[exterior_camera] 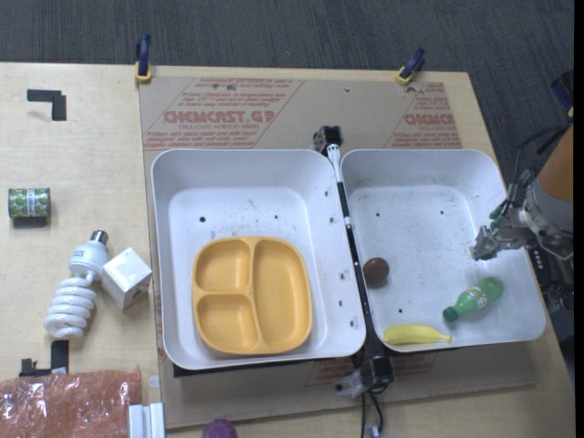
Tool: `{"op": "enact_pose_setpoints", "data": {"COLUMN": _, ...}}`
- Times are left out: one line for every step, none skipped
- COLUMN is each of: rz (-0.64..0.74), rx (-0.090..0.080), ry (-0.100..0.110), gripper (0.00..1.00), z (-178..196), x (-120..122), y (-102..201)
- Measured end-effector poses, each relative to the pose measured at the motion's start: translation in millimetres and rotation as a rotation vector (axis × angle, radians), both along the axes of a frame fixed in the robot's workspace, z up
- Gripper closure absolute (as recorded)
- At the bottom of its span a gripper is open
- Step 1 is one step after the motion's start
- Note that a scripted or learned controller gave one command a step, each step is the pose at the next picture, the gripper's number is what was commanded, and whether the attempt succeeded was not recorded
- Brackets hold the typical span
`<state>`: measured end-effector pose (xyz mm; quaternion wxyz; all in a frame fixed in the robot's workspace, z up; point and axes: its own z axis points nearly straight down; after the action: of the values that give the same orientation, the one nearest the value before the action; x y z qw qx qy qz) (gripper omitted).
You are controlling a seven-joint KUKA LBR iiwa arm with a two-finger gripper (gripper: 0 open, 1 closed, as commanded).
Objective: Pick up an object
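At the near edge of the bench lies a pink crinkled bag, and just beyond it a white spiral light bulb rests beside a small white box.

The two bins stand side by side a little further in. In the left bin there is a yellow divided plate, which takes most of the floor on the near side. In the right bin, three small things lie towards the near wall: a yellow banana closest to the wall, a green bottle on its side just beyond it to the right, and a brown ball further left, near the wall between the bins.

The gripper is at the right side of the right bin, beyond the green bottle and apart from it. The picture does not tell how far it is open, because it is small and partly mixed with cables. Nothing is seen in it.

Further back a small green can stands at the left of the bench, and a clear sheet with red print lies under the bins.

As a judgement, the task is at an early stage: all three objects lie on the bin floor, none is lifted. What is left is to come down over one object, probably the bottle because it is the nearest, close on it and raise it.
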<state>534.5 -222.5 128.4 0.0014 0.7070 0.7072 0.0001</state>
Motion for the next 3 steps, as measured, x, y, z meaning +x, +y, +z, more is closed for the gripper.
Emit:
{"op": "enact_pose_setpoints", "data": {"rz": 0.002, "rx": 0.001, "ry": 0.002, "gripper": 1.0, "z": -36, "x": 7, "y": 1}}
{"op": "enact_pose_setpoints", "data": {"rz": -0.002, "rx": 0.002, "ry": 0.002, "gripper": 1.0, "z": -32, "x": -44, "y": 0}}
{"op": "enact_pose_setpoints", "data": {"rz": 0.0, "rx": 0.001, "ry": 0.001, "gripper": 1.0, "z": -19, "x": -17, "y": 35}}
